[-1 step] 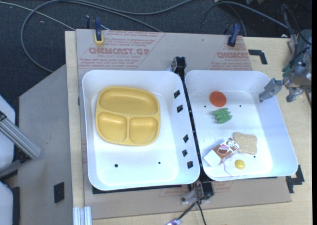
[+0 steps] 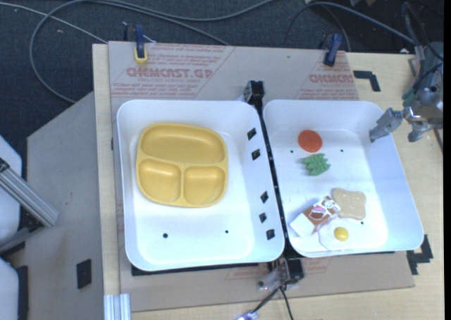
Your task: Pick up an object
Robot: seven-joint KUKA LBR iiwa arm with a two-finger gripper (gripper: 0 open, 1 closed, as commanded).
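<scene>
In the right bin (image 2: 394,192) lie several toy foods. A red round slice (image 2: 309,140) is toward the back, with a green leafy piece (image 2: 316,164) just in front of it. Near the front are a tan toast slice (image 2: 349,204), a red-and-white piece (image 2: 323,211) and a fried egg (image 2: 337,235). My gripper (image 2: 400,127) hangs over the bin's back right rim, right of the red slice. It is open, with nothing between its fingers.
A yellow three-compartment plate (image 2: 182,164) fills the back of the left bin (image 2: 204,241). A black divider with clips (image 2: 262,170) runs between the bins. Blue clamps (image 2: 140,42) hold the cardboard sheet at the back. Cables cross the dark floor behind.
</scene>
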